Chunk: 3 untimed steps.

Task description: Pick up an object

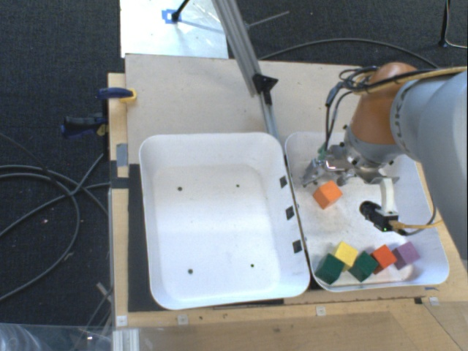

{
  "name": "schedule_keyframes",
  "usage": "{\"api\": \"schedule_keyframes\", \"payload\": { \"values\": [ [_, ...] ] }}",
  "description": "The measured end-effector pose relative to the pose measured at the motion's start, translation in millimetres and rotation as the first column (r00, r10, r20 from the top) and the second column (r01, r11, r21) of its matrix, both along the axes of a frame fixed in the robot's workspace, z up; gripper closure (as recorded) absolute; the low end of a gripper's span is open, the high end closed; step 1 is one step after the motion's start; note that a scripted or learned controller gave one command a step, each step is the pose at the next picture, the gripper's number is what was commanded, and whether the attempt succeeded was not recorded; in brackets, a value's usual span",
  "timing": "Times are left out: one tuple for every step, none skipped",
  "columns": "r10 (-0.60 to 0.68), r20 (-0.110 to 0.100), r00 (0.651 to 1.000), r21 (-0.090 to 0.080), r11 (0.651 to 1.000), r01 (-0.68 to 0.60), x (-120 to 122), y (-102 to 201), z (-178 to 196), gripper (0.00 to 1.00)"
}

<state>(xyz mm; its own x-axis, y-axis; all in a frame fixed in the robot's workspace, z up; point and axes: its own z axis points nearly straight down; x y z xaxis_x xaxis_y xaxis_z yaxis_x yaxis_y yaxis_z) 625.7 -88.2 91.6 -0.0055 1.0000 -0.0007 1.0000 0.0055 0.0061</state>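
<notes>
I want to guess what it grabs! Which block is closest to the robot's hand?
The orange block, alone just below the gripper. The other blocks huddle at the bin's near edge.

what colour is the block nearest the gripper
Orange: the small orange cube, seen in the camera view.

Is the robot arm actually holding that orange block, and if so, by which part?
It cannot be told. The orange block sits in the right bin just below the gripper, but the view does not show it between the fingers.
</notes>
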Motion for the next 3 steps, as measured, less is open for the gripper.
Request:
{"api": "schedule_keyframes", "payload": {
  "values": [
    [-0.004,-0.007,1.0,0.001,1.0,0.004,-19,2,-2,0.0],
    [-0.002,-0.003,1.0,0.002,1.0,0.002,-18,2,10,1.0],
    [0.008,0.001,1.0,0.006,1.0,-0.008,-60,97,103,1.0]
  ]
}}
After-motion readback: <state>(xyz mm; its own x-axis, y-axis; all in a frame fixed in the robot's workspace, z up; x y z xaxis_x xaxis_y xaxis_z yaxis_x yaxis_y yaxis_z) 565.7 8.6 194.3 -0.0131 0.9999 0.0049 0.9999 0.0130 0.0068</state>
